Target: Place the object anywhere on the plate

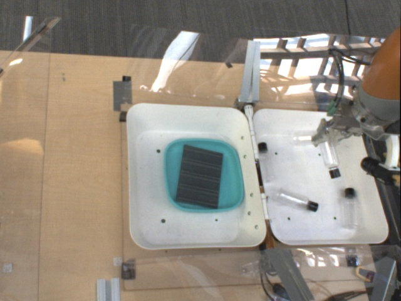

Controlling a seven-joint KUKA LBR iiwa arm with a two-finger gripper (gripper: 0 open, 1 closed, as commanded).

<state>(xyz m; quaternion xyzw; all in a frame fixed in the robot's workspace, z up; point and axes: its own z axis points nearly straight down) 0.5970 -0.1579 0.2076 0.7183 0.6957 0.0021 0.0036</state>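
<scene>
A teal plate [233, 180] sits in the left white bin [144, 168]. A dark grey ribbed rectangular block [200, 176] lies flat on the plate, near its middle. My gripper [327, 132] hangs over the far part of the right bin [282, 127], well to the right of the plate. Just below it in the view lies a clear tube with a black cap [331, 160]; whether the tube touches the gripper is unclear.
The right bin also holds a clear black-capped tube [298, 200] near the front, another [349, 207] at the right, and a small black cap [262, 147] by the left wall. A metal divider [250, 74] stands behind the bins.
</scene>
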